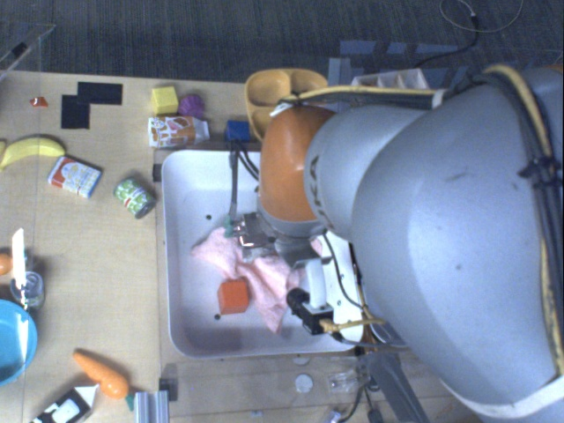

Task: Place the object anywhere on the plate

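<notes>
Orange block (233, 297) lies on pink cloth (264, 276) below arm (423, 236).

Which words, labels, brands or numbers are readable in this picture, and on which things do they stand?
No text can be read.
Small red and white carton: printed label, too blurred.
White printed box with red pictures: print too small.
Green and white can: label blurred.
Black and white packet: marks illegible.

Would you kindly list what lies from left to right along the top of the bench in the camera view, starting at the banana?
Banana → black L-shaped piece → yellow block → purple object → blue block → yellow bowl.
</notes>
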`<state>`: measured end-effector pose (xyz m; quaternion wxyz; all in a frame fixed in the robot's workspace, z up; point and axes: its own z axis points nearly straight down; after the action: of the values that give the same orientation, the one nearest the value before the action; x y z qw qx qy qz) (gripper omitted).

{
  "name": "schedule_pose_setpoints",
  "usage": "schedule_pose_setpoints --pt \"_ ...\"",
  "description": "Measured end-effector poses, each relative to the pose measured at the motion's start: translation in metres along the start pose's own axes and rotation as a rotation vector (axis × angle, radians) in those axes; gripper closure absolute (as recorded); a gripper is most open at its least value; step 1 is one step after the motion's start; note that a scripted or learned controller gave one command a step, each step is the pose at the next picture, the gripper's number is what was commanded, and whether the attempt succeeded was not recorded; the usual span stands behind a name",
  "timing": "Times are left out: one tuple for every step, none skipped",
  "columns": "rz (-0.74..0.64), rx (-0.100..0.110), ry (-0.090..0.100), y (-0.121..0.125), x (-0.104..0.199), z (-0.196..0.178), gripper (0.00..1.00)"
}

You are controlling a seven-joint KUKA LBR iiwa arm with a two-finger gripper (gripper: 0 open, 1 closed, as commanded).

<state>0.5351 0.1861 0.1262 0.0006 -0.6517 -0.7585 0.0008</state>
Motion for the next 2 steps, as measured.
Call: schedule_pose_setpoints --pt "-0.083 -0.036 0.005 -0.033 -0.062 0.030 1.00" --pt "-0.265 -0.021 -0.011 -0.034 0.002 0.012 1.00"
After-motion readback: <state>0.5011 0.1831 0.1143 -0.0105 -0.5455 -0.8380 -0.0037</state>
